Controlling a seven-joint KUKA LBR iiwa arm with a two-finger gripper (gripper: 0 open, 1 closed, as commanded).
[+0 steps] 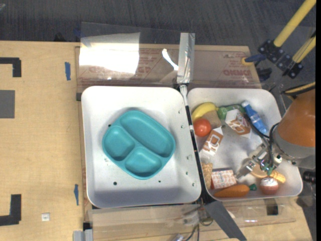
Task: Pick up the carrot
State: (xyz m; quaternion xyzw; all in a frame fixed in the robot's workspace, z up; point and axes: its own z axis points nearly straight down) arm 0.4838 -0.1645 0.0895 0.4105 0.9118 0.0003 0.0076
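- Carrot [232, 191]: lies flat along the near wall of the right bin [273, 98], stem end pointing right, untouched.
- Gripper [257, 165]: low in the same bin, just above and right of the carrot; its fingers stand apart, nothing between them.
- Neighbours: red-white box [222, 177] beside the carrot; tomato [202, 128] and banana [203, 109] farther back.
- Left bin [95, 134]: teal divided plate [139, 143].

dark carpet floor [150, 4], pale wooden bench [35, 134]
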